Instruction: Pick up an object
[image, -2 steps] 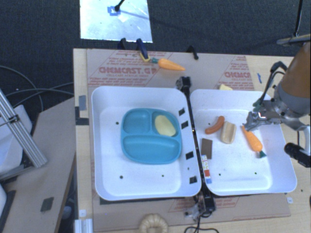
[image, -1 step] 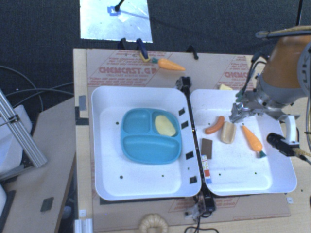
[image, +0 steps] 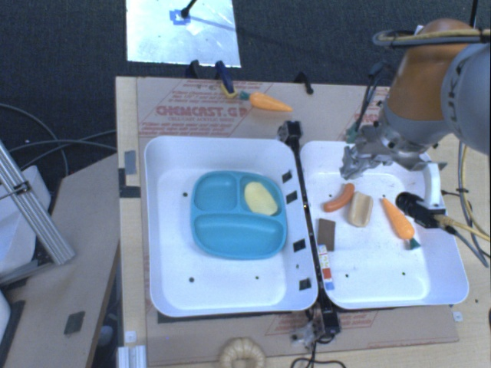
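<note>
Nearest me, a pale ring (image: pixel 244 353) lies at the front edge of the counter (image: pixel 322 110), outside both bins, so I judge it out of play. Behind it the right bin (image: pixel 449 286) holds the loose things, spread flat and mostly apart, which should leave room to come down on one. A brown block (image: pixel 326 233) sits by the dividing wall with a small striped card (image: pixel 327 271) in front of it. Further back, a reddish sausage (image: pixel 339 198) lies just beside a beige block (image: pixel 360 209), and a carrot (image: pixel 399 219) lies to their right.

The hand (image: pixel 354 163) hangs over the back of this bin, just behind the sausage, which I take as the likeliest pick. I cannot tell how far open the hand is, and every item looks to be resting on the bin floor. The beige block crowds the sausage's right end and may get nudged.

The left bin (image: pixel 165 282) carries a blue divided plate (image: pixel 230 232) with a yellow piece (image: pixel 261 198) in its back right compartment, well apart from the hand. A second carrot (image: pixel 267 102) lies on the counter behind the bins.
</note>
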Action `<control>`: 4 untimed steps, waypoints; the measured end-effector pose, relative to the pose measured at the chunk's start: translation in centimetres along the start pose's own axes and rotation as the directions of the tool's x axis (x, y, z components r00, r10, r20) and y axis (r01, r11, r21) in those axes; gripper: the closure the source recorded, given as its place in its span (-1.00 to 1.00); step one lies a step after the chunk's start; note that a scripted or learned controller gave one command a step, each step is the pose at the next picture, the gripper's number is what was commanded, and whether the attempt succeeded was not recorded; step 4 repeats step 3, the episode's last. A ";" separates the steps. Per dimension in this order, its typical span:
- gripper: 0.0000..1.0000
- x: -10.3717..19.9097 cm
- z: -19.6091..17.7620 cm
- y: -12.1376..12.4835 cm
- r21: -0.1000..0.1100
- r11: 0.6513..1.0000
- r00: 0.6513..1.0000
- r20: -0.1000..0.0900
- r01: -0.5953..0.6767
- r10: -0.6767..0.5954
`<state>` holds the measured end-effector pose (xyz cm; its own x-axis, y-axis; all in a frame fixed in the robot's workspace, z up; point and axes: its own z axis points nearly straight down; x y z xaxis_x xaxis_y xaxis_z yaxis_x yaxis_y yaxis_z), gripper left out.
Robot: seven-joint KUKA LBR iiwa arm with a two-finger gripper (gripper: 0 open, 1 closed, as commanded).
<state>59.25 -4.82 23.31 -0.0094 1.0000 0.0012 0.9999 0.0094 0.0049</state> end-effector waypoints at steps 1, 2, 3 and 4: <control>1.00 4.6 -0.1 1.8 0.001 1.000 1.000 0.000 -0.001 0.001; 1.00 4.5 -0.1 2.3 0.002 1.000 1.000 0.002 -0.003 0.003; 1.00 5.0 1.6 2.8 0.004 1.000 1.000 0.002 -0.003 0.003; 1.00 5.0 1.6 2.8 0.004 1.000 1.000 0.002 -0.003 0.003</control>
